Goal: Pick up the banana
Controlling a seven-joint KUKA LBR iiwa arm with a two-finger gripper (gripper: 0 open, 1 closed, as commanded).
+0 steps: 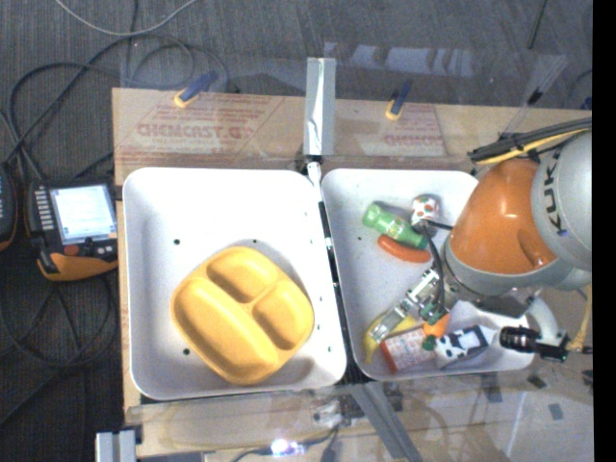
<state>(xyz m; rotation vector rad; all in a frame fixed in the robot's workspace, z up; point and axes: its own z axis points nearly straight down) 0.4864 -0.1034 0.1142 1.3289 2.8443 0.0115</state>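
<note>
Looking down on the right bin (337,258), the banana (387,323) seems to be that yellow strip at the bin's 7 o'clock corner, though it's half buried in clutter. It sits just at the gripper's (425,301) 8 o'clock, its long axis running roughly 8 to 2. Can't tell if the gripper is spread or pinched.
</note>
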